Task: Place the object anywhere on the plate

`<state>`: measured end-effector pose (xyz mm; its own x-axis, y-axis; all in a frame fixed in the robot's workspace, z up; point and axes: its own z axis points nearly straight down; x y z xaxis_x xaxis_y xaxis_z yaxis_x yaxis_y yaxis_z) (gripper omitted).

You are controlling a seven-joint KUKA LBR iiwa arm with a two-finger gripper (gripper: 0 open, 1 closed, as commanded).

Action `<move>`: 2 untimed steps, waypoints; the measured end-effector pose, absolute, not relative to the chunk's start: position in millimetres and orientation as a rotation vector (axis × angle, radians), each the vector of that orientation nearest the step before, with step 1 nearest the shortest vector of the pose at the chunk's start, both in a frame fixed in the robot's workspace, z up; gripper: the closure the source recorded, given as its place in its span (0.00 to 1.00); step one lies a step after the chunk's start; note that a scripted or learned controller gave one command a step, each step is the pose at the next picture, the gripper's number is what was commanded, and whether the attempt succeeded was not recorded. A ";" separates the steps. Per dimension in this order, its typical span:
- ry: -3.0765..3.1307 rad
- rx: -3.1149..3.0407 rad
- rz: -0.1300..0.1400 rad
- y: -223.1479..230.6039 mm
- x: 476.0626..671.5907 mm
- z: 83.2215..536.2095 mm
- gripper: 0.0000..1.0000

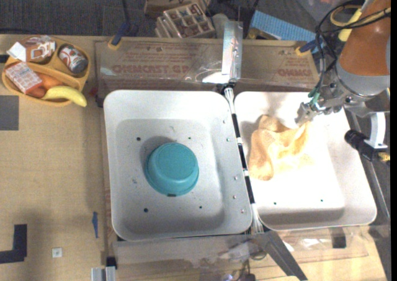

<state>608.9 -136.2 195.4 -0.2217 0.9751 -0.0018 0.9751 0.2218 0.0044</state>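
Yellow cloth (277, 147) — upper corner touching the jaws (305, 114) — right bin.

A: Grey arm with orange band (366, 50) cut off by the right edge.

B: Claw (306, 114) fingers too small to read, tips merging with crumpled yellow cloth (276, 146).
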 end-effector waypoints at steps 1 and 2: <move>2.448 1.961 0.002 -138.9 609.5 225.8 1.00; 2.791 1.440 0.001 -93.7 590.9 217.8 1.00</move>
